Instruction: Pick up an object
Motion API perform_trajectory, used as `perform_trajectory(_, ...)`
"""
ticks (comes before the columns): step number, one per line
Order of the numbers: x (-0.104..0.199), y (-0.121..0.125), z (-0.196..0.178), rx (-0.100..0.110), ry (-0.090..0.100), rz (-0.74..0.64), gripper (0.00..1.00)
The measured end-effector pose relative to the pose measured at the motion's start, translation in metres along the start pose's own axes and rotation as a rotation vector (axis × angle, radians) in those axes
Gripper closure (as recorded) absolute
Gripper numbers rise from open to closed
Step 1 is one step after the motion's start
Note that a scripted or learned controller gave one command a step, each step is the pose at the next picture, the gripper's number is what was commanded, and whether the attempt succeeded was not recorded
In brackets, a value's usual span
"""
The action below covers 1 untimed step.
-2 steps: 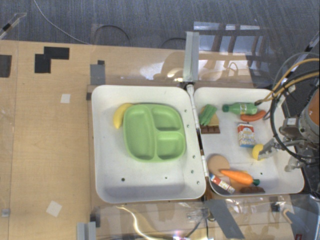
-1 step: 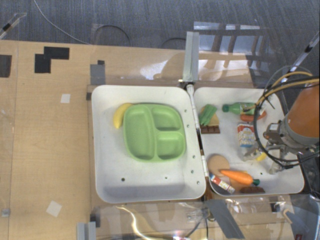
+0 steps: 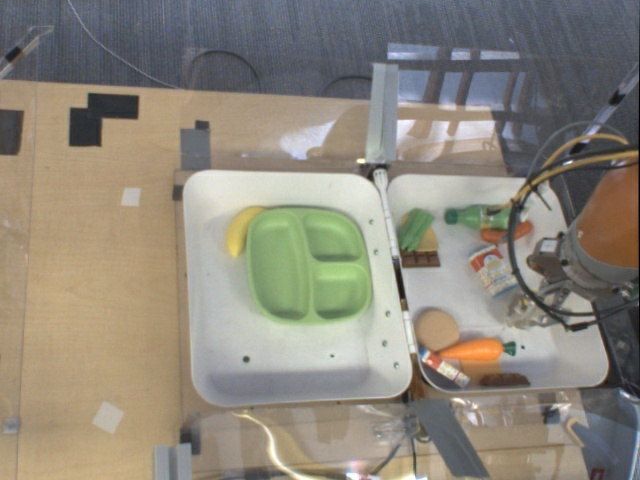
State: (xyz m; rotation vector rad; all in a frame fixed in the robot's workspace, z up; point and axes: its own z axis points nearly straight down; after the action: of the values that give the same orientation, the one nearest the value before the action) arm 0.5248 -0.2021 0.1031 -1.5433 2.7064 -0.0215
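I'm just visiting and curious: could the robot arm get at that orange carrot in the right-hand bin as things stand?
Probably yes. The carrot lies uncovered near the right bin's front edge, with the arm over the same bin.

A single fixed camera is mounted above the bench (image 3: 90, 298) and looks down at a slant, so the far edge of the bench lies toward the top of the frame, with dark ribbed flooring (image 3: 300, 18) beyond it, and the near edge toward the bottom. The camera stands far enough back to take in both white bins whole: the left bin (image 3: 290, 378) sits near the frame centre and the right bin (image 3: 560, 358) toward the right side. The arm (image 3: 610, 233) enters from the right edge, partly cut off by the frame. A wide strip of bare bench surface occupies the left third of the view.
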Motion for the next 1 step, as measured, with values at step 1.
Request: perform_trajectory(1,-0.056,0.0517,0.0084,-0.017,0.014,0.379,1.0)
